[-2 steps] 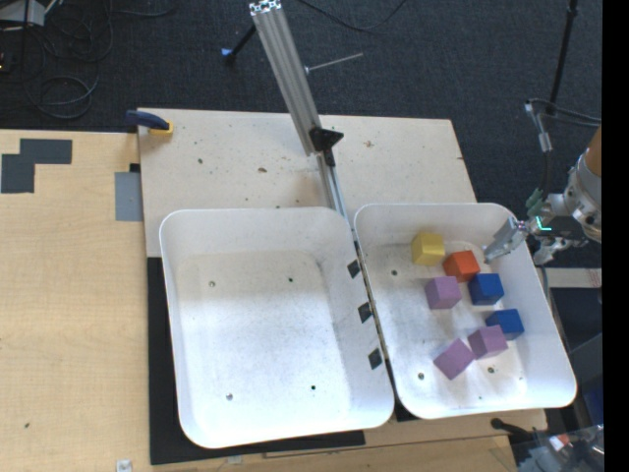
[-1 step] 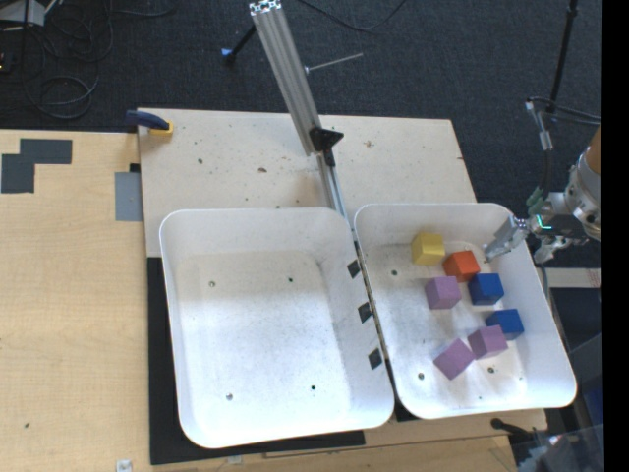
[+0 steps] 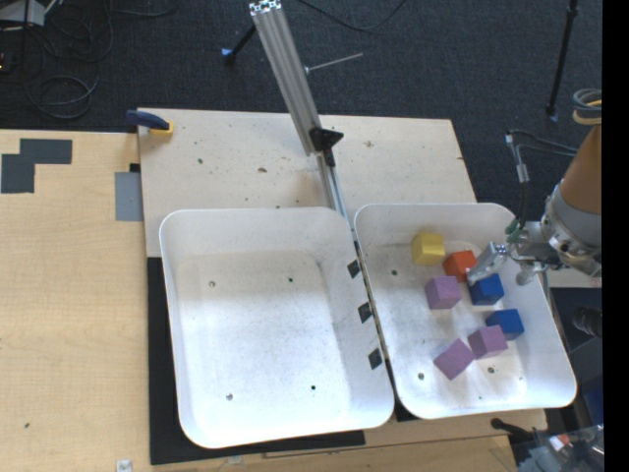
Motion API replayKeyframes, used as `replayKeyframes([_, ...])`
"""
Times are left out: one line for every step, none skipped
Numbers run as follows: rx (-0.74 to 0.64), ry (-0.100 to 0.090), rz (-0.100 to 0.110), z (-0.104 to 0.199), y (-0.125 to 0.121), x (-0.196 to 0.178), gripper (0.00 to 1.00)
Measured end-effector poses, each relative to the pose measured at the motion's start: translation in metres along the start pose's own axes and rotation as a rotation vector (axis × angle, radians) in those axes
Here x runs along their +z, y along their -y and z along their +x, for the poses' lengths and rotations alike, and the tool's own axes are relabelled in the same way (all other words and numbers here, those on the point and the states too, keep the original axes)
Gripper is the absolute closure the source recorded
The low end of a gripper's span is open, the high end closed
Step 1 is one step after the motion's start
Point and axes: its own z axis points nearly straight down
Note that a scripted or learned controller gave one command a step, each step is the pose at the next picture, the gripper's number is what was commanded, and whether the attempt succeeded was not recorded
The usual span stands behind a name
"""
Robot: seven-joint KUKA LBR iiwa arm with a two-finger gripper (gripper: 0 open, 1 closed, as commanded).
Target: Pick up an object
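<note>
- The jaws of the gripper point(image 3: 488, 264) stand slightly apart, clamping nothing, tips just above a blue block point(image 3: 486, 289).
- That block sits skewed to the bin walls; it is cube-like, with no clear long axis.
- Right bin point(image 3: 550, 393): two blue, three purple, one orange point(image 3: 459, 264), one yellow point(image 3: 428, 247).
- Left bin point(image 3: 197, 401) offers open floor.

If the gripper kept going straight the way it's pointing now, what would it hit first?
Probably the upper blue cube: the gripper enters the right bin from the right with its tip just above that cube, beside the orange cube. Depth is unclear from this single view.
</note>
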Motion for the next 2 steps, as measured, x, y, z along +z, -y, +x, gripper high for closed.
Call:
replayKeyframes([0.001,0.000,-0.002,0.000,-0.008,0.048,0.00])
replayKeyframes([0.002,0.009,-0.026,-0.003,-0.013,0.063,0.00])
